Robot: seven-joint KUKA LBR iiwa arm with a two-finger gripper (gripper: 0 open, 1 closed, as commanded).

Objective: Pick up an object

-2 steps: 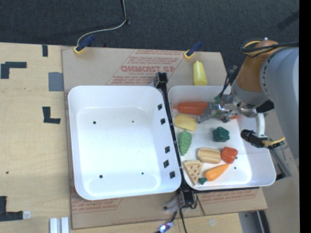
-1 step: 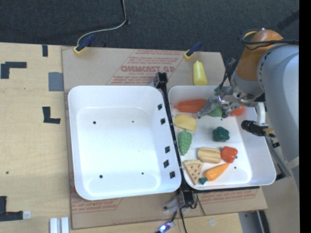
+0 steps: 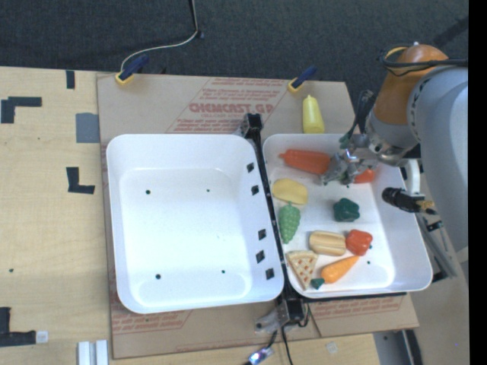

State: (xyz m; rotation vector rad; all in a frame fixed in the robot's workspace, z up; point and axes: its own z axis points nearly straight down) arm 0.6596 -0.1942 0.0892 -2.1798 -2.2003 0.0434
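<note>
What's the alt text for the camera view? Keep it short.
A grey arm with an orange band reaches from the right, its gripper low over the back of the right white bin, beside a red-orange toy. That bin also holds a green toy, a carrot and other toy foods; a yellow bottle lies behind it.

A yellow bottle (image 3: 313, 114) stands on the cardboard sheet (image 3: 221, 105) at twelve o'clock of the right bin, blue clamps (image 3: 131, 66) gripping the sheet's far edge.
</note>
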